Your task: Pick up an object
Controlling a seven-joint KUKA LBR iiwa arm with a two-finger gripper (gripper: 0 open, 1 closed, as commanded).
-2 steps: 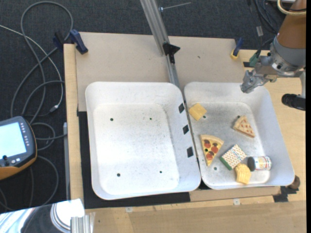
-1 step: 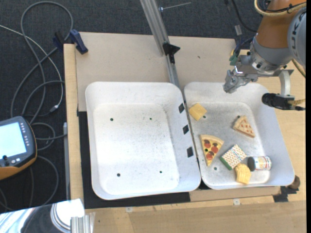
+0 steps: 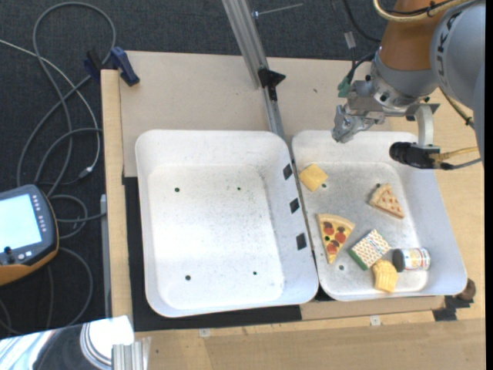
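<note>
Two white bins: left bin (image 3: 212, 222), right bin (image 3: 443, 214). Six items in right bin: two pizza slices (image 3: 334, 235) (image 3: 387, 201), two yellow chunks (image 3: 313, 177) (image 3: 385, 276), one patterned box (image 3: 370, 248), one small jar (image 3: 412, 260). One arm (image 3: 431, 29), one gripper (image 3: 344, 129). One blue clamp (image 3: 123, 65), one pendant (image 3: 23, 230), three black clips (image 3: 294, 205) on the divider.

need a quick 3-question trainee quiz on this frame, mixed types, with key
1. True or false: the hand hangs over the far rim of the right bin.
2. Which bin holds the pizza slice? A) left B) right
3. Fill in: the small jar lies on its ____ beside a yellow block.

Key: 1 true; 2 B; 3 side
</note>
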